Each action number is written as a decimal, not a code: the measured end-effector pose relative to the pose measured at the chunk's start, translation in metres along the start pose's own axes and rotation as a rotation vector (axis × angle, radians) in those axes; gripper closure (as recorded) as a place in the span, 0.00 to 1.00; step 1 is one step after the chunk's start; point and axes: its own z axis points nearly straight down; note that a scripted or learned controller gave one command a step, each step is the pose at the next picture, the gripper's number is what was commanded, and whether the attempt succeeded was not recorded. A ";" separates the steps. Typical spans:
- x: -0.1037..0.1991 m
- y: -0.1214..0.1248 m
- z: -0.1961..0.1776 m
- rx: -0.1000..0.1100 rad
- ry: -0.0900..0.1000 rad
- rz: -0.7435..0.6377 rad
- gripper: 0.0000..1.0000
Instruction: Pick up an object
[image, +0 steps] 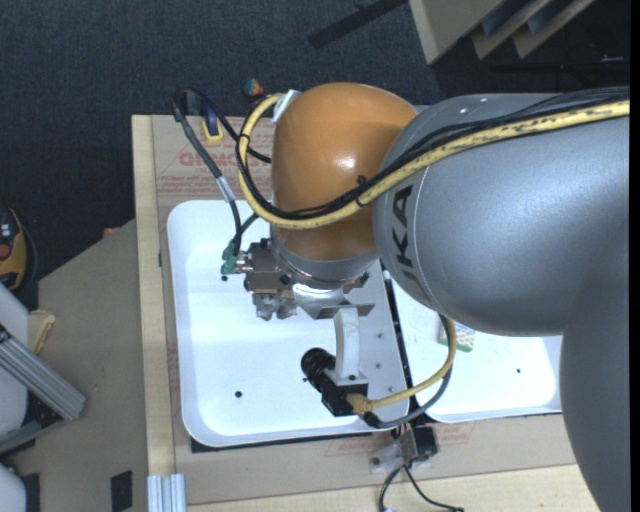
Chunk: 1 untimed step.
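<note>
My gripper (278, 292) hangs under the orange wrist band (335, 160), low over the back middle of the left white bin (200, 330). Its metal body and a small green-tipped part (230, 262) stick out past the wrist on the left. The wrist and the grey arm hide whatever lies right beneath it. A small pale green-and-white object (466, 341) peeks out from under the arm in the right bin (500, 390). I see nothing gripped.
A black cylindrical fitting (326, 374) with a yellow cable (420, 388) hangs over the wall between the bins. Tiny dark specks (238, 393) mark the left bin's floor. Cables (205, 140) run along the bench at the back left. The arm covers most of the right bin.
</note>
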 end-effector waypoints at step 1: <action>-0.001 0.082 0.052 -0.009 0.001 0.003 1.00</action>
